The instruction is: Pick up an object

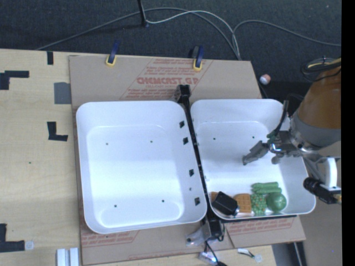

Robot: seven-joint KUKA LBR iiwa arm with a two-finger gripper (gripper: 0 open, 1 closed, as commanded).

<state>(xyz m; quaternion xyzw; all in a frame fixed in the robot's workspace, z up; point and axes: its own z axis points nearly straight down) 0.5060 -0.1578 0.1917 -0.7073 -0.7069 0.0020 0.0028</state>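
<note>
Camera view has the gripper (265,153) over the right bin (233,112), fingers spread open, nothing in them; green toy (268,197) sits near.

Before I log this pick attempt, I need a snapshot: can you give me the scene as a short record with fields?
arm: reaches in from the right, over the right bin
gripper: above the right bin's floor, nothing seen between its fingers
objects: black item, orange item, green items, clustered along the right bin's near edge
left bin: white, beside the right bin
</note>
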